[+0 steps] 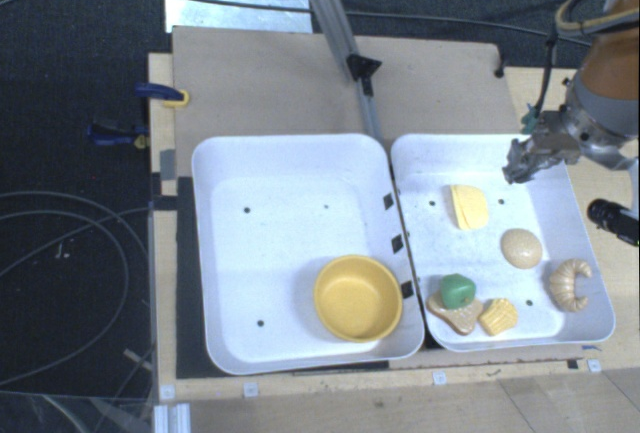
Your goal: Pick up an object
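The camera view showed the task at its reaching step, by the look of it: nothing was between the gripper's fingers and every object lay in a bin. The next move would likely call for the arm to choose one piece, centre over it and descend with room for the fingers on both sides.

At lower centre-left of the frame the left bin point(290, 171) held one thing, a yellow bowl point(358, 296), upright near the bin's lower right corner.

To its right, touching it along the middle seam, the right bin point(430, 161) held the rest. Low in it, near the seam, a green piece point(459, 290) rested on a tan slice point(455, 313), with a small yellow ridged piece point(498, 315) just beside them. Above these, mid-bin, a pale yellow wedge point(468, 207) lay apart from the others. Further right sat a beige rounded piece point(521, 248), and at lower right a croissant-shaped piece point(570, 283) lay near the bin's wall.

At the right of the frame the gripper point(522, 166) hung over the right bin's upper right part, nearest the wedge. Whether it was spread or closed could not be told.
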